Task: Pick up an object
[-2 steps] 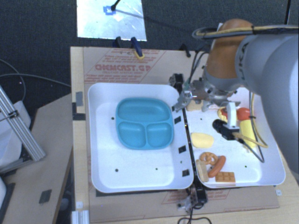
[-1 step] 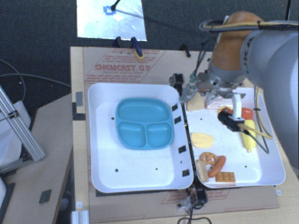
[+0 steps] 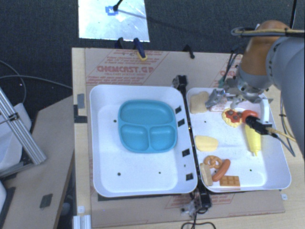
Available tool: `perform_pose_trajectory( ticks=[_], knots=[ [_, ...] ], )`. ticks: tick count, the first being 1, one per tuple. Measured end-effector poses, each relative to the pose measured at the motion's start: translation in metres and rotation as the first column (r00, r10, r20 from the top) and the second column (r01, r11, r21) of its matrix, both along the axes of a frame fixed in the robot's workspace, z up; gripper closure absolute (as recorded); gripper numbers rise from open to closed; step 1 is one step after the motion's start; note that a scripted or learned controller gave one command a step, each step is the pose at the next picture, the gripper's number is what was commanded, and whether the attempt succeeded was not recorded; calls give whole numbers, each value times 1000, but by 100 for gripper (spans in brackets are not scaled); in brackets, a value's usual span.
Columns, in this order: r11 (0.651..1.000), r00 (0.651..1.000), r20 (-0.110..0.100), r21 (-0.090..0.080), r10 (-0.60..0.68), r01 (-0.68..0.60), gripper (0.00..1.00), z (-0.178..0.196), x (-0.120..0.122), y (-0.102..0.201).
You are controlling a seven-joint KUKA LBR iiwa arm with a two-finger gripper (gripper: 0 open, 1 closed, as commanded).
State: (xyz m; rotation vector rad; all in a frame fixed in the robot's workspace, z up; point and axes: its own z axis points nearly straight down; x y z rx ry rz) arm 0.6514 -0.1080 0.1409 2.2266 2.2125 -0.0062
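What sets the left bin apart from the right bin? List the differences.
The left bin carries one thing, a blue divided plate; the right bin carries several small toy foods, among them a pretzel, a sausage and a yellow bottle. The gripper is over the right bin's far end, not the left bin. Both are shallow, white and sit side by side.

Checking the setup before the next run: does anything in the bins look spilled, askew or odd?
Nothing looks spilled or broken. The blue divided plate lies flat in the left bin. The toy foods are loosely scattered in the right bin, the waffle near its front rim.
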Motion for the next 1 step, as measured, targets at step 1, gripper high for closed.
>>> perform_pose_trajectory(
  ticks=[1],
  knots=[
    [1000, 1000, -10, 4, -8, 8, 0, -30, -162, -97]
  ],
)
